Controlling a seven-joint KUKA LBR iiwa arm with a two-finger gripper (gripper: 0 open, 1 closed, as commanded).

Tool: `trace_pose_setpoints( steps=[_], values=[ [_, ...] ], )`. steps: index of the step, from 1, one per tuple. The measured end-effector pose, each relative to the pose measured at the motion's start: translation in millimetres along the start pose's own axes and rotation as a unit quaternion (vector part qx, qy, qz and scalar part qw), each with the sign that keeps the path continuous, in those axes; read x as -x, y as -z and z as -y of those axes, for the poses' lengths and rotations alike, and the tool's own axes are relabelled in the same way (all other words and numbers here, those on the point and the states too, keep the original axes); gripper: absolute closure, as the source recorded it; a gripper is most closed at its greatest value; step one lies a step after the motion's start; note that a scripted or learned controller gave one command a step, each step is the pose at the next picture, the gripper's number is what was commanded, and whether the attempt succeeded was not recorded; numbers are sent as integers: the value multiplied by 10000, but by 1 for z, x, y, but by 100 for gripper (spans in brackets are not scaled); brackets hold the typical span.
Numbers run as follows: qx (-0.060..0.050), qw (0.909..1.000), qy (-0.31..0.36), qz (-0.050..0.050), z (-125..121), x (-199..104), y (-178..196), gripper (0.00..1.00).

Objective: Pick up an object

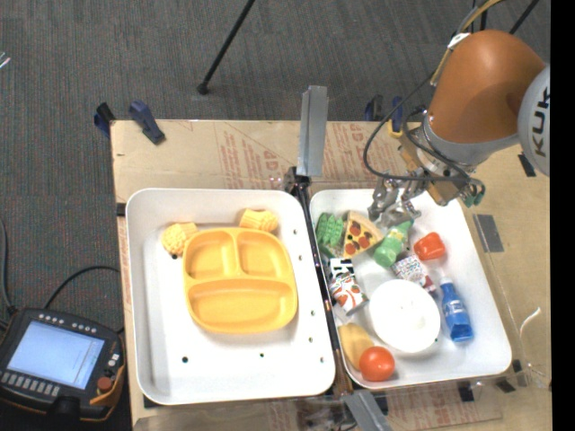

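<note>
My gripper (393, 208) hangs over the far part of the right bin (485, 348), open, with nothing between its fingers. Just below it lie a green bottle (392, 245) and a pizza slice toy (361, 233). Beside them are a green ridged toy (330, 233) and a red piece (430, 246). Nearer the front sit a white bowl (405, 315), a blue bottle (455, 312), a small printed carton (344, 285), a yellow toy (355, 339) and a red tomato (377, 364).
The left bin (153, 348) holds a yellow divided plate (240, 278) and two corn toys (178, 237) (258, 220). A grey upright post (312, 133) stands at the back between the bins. A teach pendant (58, 357) lies on the floor at the left.
</note>
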State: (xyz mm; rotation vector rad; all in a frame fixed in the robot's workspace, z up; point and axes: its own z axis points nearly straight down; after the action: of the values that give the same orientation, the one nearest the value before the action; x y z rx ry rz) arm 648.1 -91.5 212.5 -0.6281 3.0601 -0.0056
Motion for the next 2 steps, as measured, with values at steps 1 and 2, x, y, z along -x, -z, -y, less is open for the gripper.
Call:
trace_pose_setpoints(
  steps=[1, 2],
  values=[
    [70, 9956, 935, -88, 22, -17, -95, 100],
    [23, 9940, 1092, -17, -27, 7, -19, 100]
  ],
)
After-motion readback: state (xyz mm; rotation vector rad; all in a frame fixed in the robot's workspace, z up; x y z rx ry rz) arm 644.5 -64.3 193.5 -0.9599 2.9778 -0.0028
